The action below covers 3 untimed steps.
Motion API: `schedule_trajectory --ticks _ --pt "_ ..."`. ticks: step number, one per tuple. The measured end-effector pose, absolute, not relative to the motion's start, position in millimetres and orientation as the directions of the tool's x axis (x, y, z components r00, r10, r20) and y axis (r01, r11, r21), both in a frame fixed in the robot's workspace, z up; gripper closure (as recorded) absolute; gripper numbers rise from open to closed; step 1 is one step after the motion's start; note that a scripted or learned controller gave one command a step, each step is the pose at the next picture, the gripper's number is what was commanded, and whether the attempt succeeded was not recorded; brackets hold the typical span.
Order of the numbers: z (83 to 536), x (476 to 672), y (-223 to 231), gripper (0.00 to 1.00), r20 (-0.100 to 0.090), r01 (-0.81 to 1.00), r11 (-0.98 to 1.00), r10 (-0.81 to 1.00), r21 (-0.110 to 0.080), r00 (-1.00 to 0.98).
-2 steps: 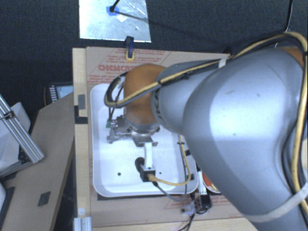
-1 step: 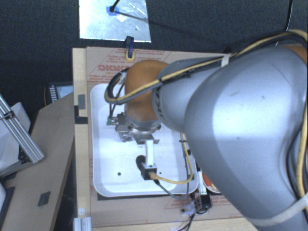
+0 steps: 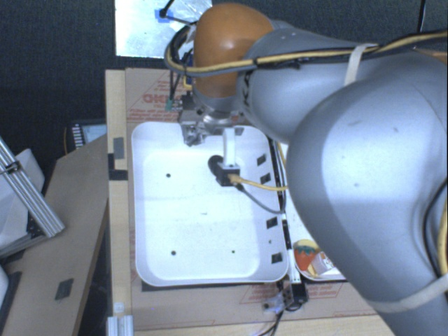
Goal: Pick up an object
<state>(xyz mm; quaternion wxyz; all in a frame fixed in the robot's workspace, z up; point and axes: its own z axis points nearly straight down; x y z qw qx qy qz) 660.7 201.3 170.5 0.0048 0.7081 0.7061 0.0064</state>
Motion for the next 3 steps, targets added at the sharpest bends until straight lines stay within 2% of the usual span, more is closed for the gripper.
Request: schedule_trajectory --ticks 1,2,3 --pt "79.9 667.5 236.0 1.00 0.000 1.000 0.006 1.000 -0.002 -0.006" --pt "163.8 670.1 162.5 1.00 0.000 1.000 -0.004 1.000 0.005 0.004" --pt "493.4 668.5 185.7 1.00 0.005 1.000 0.006 1.000 0.020 -0.006"
